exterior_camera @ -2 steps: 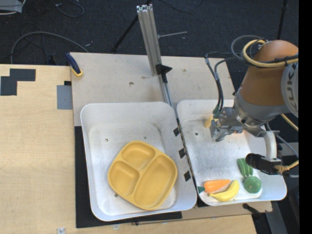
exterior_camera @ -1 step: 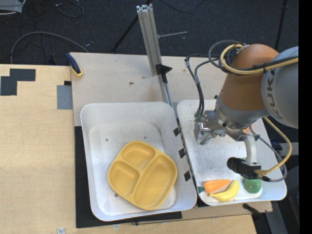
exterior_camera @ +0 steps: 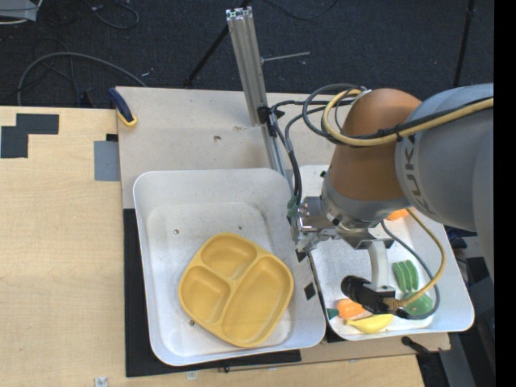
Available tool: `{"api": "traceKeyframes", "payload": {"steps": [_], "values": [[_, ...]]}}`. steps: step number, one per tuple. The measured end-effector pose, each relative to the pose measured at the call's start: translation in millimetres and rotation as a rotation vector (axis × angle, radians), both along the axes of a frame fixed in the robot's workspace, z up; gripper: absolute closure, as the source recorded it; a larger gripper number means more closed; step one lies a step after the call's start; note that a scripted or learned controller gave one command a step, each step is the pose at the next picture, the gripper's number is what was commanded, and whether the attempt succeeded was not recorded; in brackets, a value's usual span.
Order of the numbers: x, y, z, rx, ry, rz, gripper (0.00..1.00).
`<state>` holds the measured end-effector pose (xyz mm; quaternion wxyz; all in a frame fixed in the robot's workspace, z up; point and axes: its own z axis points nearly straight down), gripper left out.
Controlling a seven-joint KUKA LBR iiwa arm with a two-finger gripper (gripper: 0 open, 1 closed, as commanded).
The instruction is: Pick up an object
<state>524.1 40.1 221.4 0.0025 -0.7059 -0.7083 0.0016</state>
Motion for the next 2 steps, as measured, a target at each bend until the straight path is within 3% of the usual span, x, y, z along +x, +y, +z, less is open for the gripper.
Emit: {"api": "traceKeyframes", "payload": {"steps": [1, 2], "values": [[-6.2, 44.6, 7.7, -0.001, -0.004, 0.000, 1.00], [-6.2, 43.4, 7.4, -0.002, -0.003, -0.002, 0.00]]}}
